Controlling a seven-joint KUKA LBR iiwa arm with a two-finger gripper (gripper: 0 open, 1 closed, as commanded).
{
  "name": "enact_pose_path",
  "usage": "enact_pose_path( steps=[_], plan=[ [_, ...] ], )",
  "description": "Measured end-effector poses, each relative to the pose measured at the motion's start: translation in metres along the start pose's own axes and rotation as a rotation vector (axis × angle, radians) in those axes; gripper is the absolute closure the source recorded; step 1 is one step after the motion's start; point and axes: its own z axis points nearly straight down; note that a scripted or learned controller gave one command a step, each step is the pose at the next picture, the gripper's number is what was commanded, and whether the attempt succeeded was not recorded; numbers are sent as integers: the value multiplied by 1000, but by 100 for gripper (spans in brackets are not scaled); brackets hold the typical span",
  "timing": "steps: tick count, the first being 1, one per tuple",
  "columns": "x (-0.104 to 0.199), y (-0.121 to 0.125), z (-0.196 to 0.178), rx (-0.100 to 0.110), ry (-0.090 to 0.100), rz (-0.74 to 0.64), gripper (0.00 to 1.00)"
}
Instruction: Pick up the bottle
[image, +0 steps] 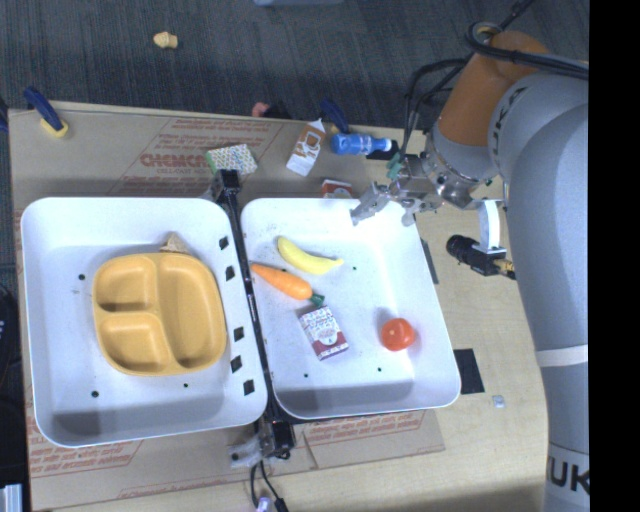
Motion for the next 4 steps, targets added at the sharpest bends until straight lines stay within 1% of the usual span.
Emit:
enact_pose_path(
  steps=[1, 2, 3, 4],
  plan=[
    [0, 1, 80, 4, 2, 518, 0],
    [1, 1, 69, 8, 3, 511, 100],
    [24, -51, -2, 3, 2, 688, 100],
    [0, -100, -35, 4, 1, 811, 100]
  ],
)
